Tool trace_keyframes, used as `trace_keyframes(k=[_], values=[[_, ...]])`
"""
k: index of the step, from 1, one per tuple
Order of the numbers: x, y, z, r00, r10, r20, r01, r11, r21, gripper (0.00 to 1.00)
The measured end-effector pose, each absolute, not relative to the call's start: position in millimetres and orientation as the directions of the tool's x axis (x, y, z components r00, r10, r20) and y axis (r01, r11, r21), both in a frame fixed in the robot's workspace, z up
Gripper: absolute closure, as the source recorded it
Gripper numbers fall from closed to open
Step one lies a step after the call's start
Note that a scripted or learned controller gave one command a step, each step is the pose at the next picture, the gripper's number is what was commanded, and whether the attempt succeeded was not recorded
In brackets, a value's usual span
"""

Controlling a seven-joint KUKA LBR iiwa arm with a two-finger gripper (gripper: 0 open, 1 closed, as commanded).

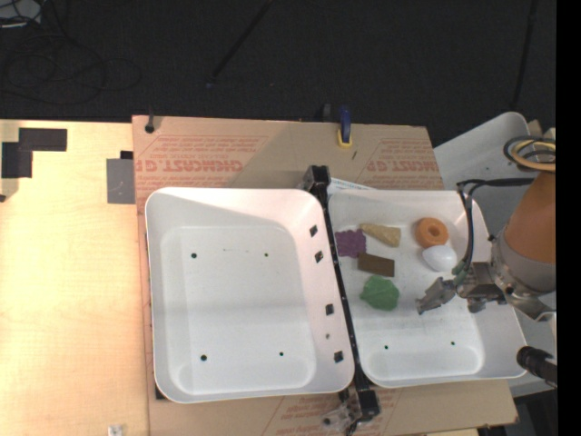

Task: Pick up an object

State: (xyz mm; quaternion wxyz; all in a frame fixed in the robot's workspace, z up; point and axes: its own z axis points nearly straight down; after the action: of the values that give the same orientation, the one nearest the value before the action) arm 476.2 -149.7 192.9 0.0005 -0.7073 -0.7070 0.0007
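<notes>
Several small objects lie in the right bin [427,361]: a purple lump [350,242], a tan wedge [381,234], an orange ring [433,232], a white rounded piece [439,258], a brown block [376,264] and a green lump [380,292]. My gripper [436,297] hangs low over the right bin, just below the white piece and to the right of the green lump, with a gap between it and both. Nothing shows in its grasp.
The left bin [182,371] sits beside the right one, with a black clip-lined divider [329,280] where they meet. Both rest on cardboard [245,157] on a wooden bench [64,289]. Cables [472,207] loop near the arm at the right.
</notes>
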Motion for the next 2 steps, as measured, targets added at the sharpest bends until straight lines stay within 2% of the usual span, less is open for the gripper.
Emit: trace_keyframes(k=[1,2], values=[[476.1,-150,203,0.002,1.000,0.000,1.000,-0.002,-0.004,1.00],[477.3,-87,326,-0.008,1.000,0.000,1.000,0.008,0.009,1.00]])
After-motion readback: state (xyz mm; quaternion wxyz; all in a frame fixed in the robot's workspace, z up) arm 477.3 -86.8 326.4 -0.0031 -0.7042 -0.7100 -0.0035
